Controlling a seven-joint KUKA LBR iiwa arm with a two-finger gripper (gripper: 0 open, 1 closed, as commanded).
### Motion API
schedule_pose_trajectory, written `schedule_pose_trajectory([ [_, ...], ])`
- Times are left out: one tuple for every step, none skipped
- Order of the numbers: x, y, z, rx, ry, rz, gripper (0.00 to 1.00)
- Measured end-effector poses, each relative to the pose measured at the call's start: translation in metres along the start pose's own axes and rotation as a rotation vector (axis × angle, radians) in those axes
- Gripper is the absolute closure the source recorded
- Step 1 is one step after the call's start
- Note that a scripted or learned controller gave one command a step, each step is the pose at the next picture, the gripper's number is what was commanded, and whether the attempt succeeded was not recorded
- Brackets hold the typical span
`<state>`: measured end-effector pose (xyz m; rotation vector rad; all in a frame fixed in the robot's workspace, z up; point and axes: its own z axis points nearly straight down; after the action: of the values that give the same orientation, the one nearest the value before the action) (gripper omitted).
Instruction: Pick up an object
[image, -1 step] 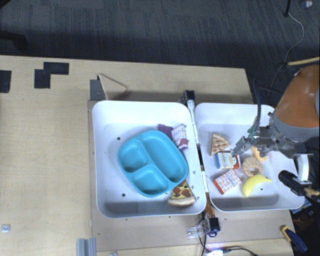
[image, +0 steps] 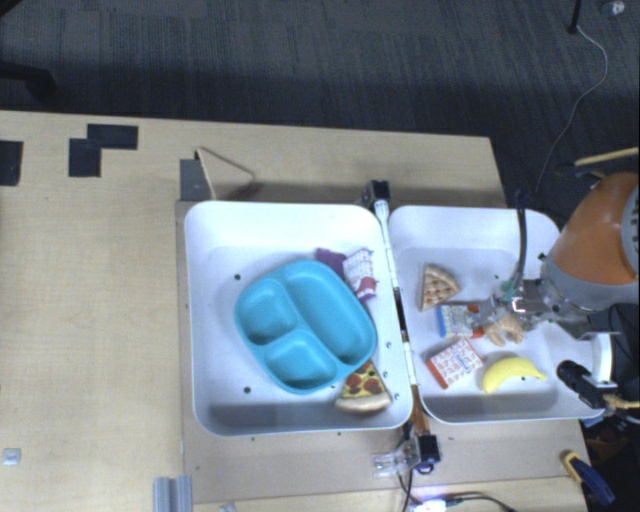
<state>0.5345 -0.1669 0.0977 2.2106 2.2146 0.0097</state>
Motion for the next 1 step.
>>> schedule_pose_trajectory([
  [-0.0006, 0.0051, -0.0154, -0.015, -0.004, -0.002, 1.0],
])
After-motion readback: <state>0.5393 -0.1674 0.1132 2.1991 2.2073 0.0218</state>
